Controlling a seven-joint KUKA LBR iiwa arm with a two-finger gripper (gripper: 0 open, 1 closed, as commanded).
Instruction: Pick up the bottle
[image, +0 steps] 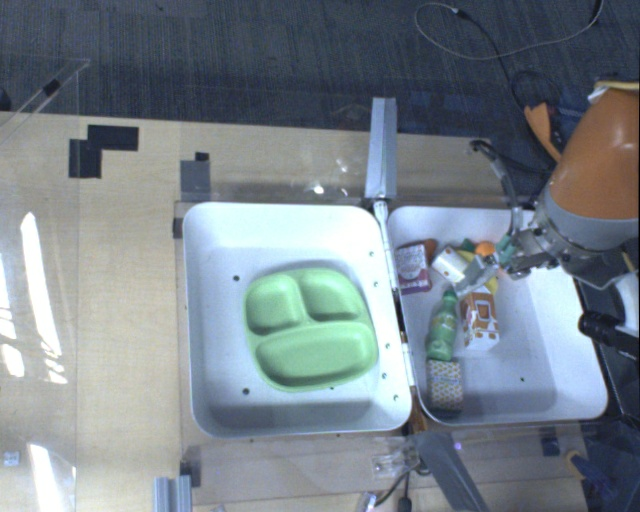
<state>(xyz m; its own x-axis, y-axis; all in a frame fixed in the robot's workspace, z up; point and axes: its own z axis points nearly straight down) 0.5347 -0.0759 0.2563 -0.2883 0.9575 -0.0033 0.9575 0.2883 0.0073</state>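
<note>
On the wooden worktop two shallow white bins stand side by side. The left bin holds a green divided tray with three compartments, lying flat near the middle. In the right bin I see a dark red packet by the inner wall, a white carton with orange print, and a speckled sponge-like pad near the front corner. A metal rail stands behind the bins, and black cables lie on the dark floor.

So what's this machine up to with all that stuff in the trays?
A robot arm reaches in from the right over the right-hand bin, which holds a small pile of items. Its gripper hangs low over the pile, just above and to the right of a green bottle, the thing it is meant to pick up. The bottle lies in the bin, not lifted. The left bin holds a green divided plate.
</note>
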